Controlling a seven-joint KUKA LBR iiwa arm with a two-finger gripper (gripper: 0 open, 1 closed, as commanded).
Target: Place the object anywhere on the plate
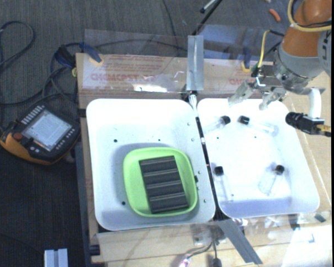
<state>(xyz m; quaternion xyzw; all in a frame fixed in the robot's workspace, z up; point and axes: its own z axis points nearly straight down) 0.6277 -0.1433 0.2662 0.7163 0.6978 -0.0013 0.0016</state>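
A square green plate (pixel 132 171) sits in the left bin (pixel 103 149), toward its front. A dark grey ribbed block (pixel 164 183) lies flat on the plate, roughly centred. My gripper (pixel 255 98) hangs over the back edge of the right bin (pixel 300 166), far from the plate. Its two fingers (pixel 237 95) are spread apart with nothing between them.
Several small clear vials with black caps lie scattered in the right bin, such as one (pixel 220 121) near the back and one (pixel 270 178) at the front right. A metal divider (pixel 195 65) stands behind the bins. A teach pendant (pixel 42 132) rests on the floor at left.
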